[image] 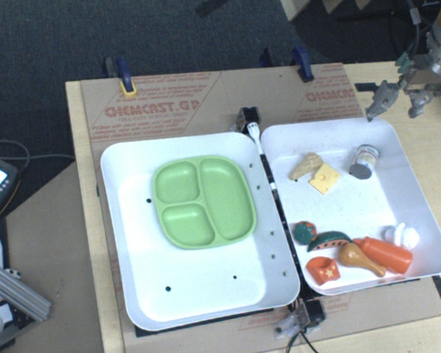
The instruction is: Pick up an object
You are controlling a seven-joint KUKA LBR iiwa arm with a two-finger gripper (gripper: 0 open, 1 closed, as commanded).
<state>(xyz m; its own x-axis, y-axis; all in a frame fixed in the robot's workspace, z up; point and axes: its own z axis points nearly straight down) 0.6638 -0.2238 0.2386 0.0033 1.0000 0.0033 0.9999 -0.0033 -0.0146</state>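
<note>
While toys lie in the right bin (415, 184), the gripper (397, 102) hovers beyond its far corner, fingers spread wide, holding nothing.

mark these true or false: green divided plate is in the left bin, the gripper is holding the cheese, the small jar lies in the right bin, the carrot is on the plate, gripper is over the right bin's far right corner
1. The green divided plate is in the left bin. True.
2. The gripper holds the cheese wedge. False: the cheese lies in the right bin, apart from the gripper, whose fingers hold nothing.
3. The small jar lies in the right bin. True.
4. The carrot is on the plate. False: it lies in the right bin near the front edge.
5. The gripper is above the right bin's far right corner. True.
</note>
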